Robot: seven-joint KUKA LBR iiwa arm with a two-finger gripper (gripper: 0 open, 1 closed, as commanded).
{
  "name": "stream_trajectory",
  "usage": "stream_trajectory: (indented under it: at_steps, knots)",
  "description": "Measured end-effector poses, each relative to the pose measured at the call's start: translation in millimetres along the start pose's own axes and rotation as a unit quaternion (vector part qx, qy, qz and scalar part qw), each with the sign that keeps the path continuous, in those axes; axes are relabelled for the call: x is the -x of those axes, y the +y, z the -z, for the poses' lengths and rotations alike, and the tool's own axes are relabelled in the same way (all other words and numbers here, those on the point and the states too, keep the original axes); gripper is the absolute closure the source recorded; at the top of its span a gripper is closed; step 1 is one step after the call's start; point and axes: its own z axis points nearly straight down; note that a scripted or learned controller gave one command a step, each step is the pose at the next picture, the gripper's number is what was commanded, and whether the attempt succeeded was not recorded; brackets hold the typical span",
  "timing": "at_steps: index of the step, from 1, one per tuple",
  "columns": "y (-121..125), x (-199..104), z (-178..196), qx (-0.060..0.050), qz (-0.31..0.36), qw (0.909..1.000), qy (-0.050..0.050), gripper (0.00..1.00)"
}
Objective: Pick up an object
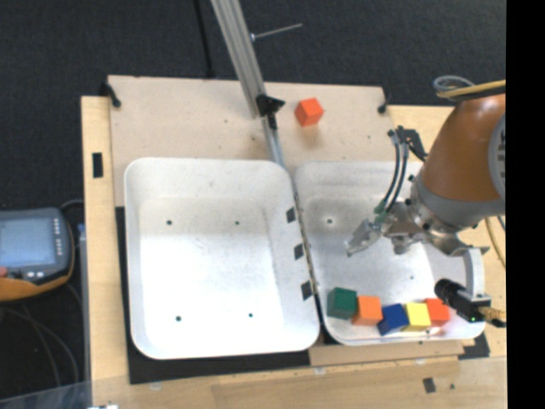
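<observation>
Five small blocks sit in a row along the near edge of the right bin [341,186]: a green block [342,302] at the left end, then an orange block [369,309] touching it, a blue block [392,319], a yellow block [417,315], and a second orange block [437,310] at the right end. They run shoulder to shoulder, tucked close to the bin's front wall.

Above that row, over the middle of the same bin, hangs the gripper [364,237], reaching in from the right and pointing toward the divide between the bins. It sits well apart from the row, with bare white floor between them. Nothing shows between its fingers; how wide they stand cannot be told from here, the tip being small and blurred against the bin floor.

Behind it comes the wrist, then the broad orange band [464,147] of the arm, with dark cables looping beside it.

The left bin [136,228] lies just beside the right one, their inner walls meeting at a line with small dark clips.

Farther out, on the tan board [187,113] behind the bins, a lone orange cube [309,112] rests outside both bins, near the foot of a slanted metal rail [238,41]. Off the bench at the far left sits a handheld pendant [30,250] with a pale screen.
</observation>
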Motion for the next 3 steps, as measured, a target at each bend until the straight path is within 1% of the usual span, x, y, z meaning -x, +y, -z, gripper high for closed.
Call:
stream_trajectory:
  at_steps: [1,2,3]
  knots:
    - [0,0,0,0.000,-0.001,1.0000,0.000,0.00]
    - [90,109,-93,0.000,0.000,1.0000,-0.002,0.00]
    - [88,100,-7,0.003,0.004,1.0000,-0.001,0.00]
